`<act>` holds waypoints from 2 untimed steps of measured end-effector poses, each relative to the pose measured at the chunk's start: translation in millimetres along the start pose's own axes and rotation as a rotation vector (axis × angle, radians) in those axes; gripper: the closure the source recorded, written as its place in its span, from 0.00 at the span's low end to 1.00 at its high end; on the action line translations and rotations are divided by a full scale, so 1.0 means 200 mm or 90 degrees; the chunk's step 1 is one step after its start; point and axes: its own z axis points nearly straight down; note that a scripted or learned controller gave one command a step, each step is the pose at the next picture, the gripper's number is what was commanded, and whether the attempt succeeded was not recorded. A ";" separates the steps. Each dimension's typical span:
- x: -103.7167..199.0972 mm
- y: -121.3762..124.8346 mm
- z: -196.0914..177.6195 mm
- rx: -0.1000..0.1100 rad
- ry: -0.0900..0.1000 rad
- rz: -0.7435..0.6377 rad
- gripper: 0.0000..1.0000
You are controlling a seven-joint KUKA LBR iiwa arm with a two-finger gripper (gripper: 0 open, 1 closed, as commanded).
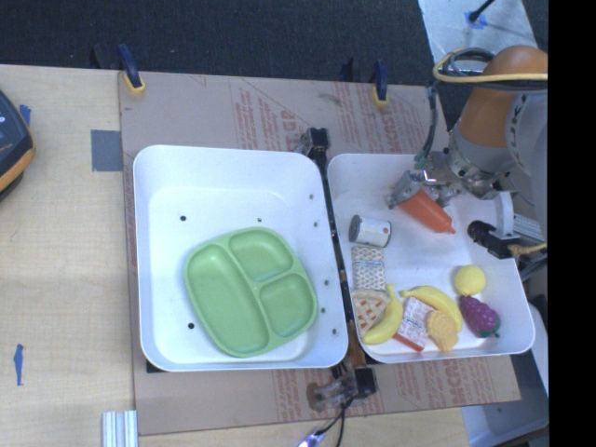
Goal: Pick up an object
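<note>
1. Way off to the left of the right bin [521, 343], at the bench's edge: a black and yellow gadget [11, 147], cut off by the frame.
2. Closer in, still left of the right bin: a grey tape patch [106, 150] on the wood.
3. Touching the right bin's left wall: the left bin [168, 161], with a green three-section plate [250, 291] lying tilted in its lower half.
4. Inside the right bin, along its left wall, top to bottom: a small can [370, 230] on its side, a patterned packet [369, 271], then a pizza slice [366, 311].
5. Right bin's lower middle: a banana [391, 319] curled against the pizza slice, with a round cracker [444, 329] just right of it.
6. Right bin's upper middle: an orange carrot [430, 212] lying slanted, thin end pointing up-left, well apart from the pile below.
7. Right on top of that carrot's upper end: the gripper [416, 189]. Honestly can't tell whether apart, together or clamped on the carrot, too blurry and crowded there.
8. Right bin's lower right: a lemon [470, 279], with purple grapes [480, 316] just below it.
9. Over the right bin's upper right corner: the arm [494, 101], orange band on top, reaching in from the right.
</note>
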 end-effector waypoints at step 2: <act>0.33 0.01 -0.31 -0.004 0.000 -0.001 1.00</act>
